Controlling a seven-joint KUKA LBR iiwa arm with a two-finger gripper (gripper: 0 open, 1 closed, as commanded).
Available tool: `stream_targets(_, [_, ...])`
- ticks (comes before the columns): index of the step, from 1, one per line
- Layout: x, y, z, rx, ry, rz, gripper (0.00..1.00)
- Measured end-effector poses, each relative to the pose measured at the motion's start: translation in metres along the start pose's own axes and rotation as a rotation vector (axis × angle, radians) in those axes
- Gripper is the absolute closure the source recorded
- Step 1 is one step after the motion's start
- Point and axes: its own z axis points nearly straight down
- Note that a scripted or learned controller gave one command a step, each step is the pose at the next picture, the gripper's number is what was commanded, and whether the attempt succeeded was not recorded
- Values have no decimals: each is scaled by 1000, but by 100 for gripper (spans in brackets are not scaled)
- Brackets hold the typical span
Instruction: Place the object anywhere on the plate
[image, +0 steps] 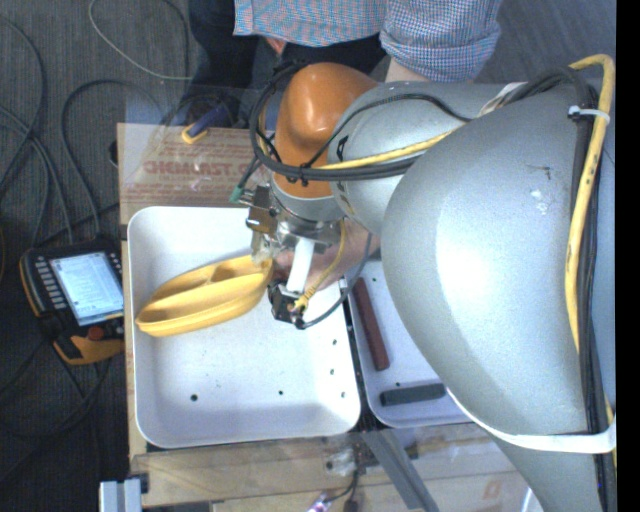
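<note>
A yellow plate (200, 296) lies in the left white bin (240, 400), toward its left and middle part, and looks tilted with its right rim raised. My gripper (263, 262) hangs right over that right rim, under the orange band of the arm. The wrist hides what lies at the tips. In the right bin (400, 415) lie a brown stick (368, 322) and, nearer the front, a dark grey block (412, 394).
The grey arm covers most of the right bin and the right side of the view. A cardboard sheet (190, 175) lies behind the left bin. A teach pendant (80, 290) sits on the floor to the left.
</note>
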Motion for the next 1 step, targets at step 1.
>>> stream_targets(1, [9,29,1,-24,10,-76,100])
